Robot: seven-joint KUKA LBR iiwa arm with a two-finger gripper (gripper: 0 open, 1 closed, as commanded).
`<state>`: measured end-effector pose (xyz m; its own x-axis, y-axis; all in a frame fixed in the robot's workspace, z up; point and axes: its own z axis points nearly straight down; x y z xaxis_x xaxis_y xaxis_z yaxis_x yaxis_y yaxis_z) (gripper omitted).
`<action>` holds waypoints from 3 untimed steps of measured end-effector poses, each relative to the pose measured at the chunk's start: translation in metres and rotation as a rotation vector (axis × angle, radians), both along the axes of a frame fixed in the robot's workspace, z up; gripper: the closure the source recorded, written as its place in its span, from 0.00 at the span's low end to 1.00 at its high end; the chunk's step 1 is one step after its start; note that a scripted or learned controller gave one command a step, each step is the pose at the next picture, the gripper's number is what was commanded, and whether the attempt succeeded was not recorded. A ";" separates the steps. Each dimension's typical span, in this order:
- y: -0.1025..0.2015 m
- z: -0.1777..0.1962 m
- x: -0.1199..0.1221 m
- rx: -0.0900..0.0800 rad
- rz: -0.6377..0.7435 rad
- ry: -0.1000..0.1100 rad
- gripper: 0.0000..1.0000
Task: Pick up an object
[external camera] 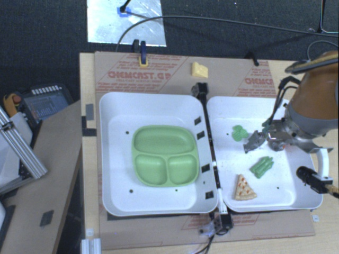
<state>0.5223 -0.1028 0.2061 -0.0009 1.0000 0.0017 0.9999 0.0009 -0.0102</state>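
Sat low over the right bin (280,106) — gripper (255,141), reached in from the right, tip pointed left and a bit near. Couldn't tell how wide the pincer stood; dark tip too blurred at this angle, nothing seen gripped in it. Lay closest to that tip: two green pcs. Green bean-like toy (262,166) rested just near-right of the tip, close but apart, long axis slanted from near-left up to far-right — roughly in line w/ the wrist approach, so prob. needed a grip across its short width. Green leafy piece (240,133) sat just left and slightly far of the tip, also close, no clear long axis. Lay further off toward the near edge: pizza slice toy (244,188), point aimed far, crust near. Judged the bean-like toy or leafy piece as the likely pick, both approx. equal reach; a short drop and small shift either near or left would've been called for. Held a green divided plate (163,155) in the left bin (114,142), well apart from the tip. Lay outside both bins on the far cardboard: yellow block (199,70).
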 end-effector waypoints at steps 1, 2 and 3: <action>0.000 0.005 0.003 -0.002 0.002 -0.012 0.00; 0.005 -0.051 0.011 0.000 0.001 -0.006 0.00; -0.004 -0.107 0.014 -0.001 0.000 -0.007 0.00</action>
<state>0.5365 -0.1063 0.0986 -0.0005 1.0000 0.0008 1.0000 0.0005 -0.0034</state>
